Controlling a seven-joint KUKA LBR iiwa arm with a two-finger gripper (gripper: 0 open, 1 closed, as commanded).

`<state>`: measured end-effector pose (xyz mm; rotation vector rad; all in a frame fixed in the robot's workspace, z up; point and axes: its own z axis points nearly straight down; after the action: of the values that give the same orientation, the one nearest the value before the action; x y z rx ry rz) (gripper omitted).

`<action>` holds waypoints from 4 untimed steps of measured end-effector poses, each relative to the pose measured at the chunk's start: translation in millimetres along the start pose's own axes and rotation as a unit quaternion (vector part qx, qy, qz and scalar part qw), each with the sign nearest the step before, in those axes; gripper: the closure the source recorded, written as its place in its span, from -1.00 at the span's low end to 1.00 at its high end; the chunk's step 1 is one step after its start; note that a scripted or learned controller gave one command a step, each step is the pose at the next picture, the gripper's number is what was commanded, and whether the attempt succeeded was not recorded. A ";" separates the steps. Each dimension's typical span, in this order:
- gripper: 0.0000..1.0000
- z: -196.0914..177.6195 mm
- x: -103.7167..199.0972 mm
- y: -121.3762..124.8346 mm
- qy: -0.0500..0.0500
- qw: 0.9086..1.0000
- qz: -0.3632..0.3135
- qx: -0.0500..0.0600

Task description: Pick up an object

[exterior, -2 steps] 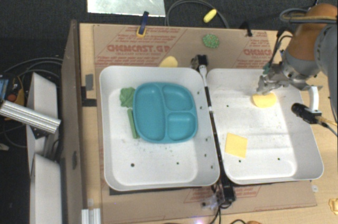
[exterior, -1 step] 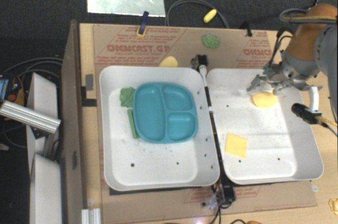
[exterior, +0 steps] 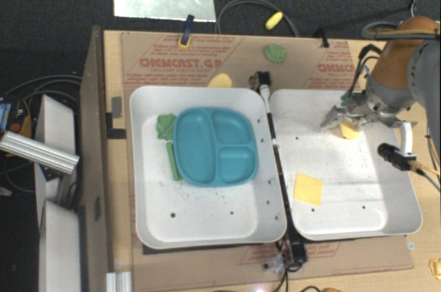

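At the right bin's [exterior: 406,215] far edge, claw [exterior: 346,120] over a half-hidden yellow object [exterior: 351,131], grip state indiscernible

Arm [exterior: 403,70] reaching from right, pincer [exterior: 342,120] lowered.

The tabletop [exterior: 227,53], covered in printed brown cardboard, is carrying two white bins [exterior: 148,215] side by side. A green ball [exterior: 275,53] and a yellow piece [exterior: 220,81] are lying behind them.
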<state>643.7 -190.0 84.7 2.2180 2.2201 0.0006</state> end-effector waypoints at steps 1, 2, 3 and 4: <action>1.00 -16.6 -1.4 3.7 -0.002 1.000 -0.001 -0.006; 1.00 -134.5 10.5 -31.1 -0.001 1.000 0.000 -0.005; -1.00 -126.3 10.8 -32.7 0.000 1.000 0.000 0.000; -1.00 -12.7 41.0 -73.6 0.003 1.000 0.000 0.006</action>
<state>570.0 -149.0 97.1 2.2272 2.2275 -0.0054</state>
